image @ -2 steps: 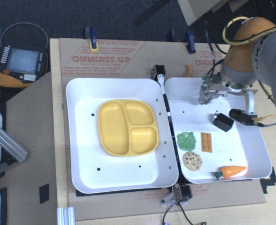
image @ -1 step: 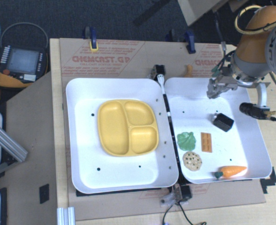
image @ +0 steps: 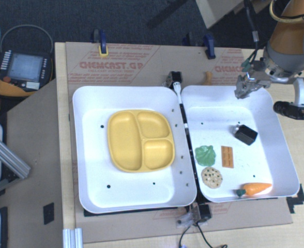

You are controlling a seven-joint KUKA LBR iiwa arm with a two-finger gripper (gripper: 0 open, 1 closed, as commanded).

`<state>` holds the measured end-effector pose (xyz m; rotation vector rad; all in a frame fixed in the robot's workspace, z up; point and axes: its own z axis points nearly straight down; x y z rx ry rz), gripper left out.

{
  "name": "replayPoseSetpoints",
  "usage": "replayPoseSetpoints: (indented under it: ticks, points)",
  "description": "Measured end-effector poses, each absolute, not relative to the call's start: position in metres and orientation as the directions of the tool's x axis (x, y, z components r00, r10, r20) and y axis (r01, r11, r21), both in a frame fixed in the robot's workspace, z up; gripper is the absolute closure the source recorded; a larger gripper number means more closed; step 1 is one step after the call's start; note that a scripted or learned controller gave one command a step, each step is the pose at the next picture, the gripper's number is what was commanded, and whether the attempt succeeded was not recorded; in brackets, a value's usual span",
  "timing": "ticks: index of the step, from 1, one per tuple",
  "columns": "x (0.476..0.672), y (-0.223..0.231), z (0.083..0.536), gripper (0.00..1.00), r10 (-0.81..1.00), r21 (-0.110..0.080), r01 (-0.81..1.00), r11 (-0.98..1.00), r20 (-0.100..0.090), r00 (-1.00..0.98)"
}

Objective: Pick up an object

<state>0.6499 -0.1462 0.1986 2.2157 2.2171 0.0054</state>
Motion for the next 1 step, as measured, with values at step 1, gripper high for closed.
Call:
replayPoseSetpoints:
  ticks: [1]
  points:
    - [0.6514, -0.1465, 0.2532, 1.0, 1.0, 0.009, 1.0, 0.001, -0.003, -0.001]
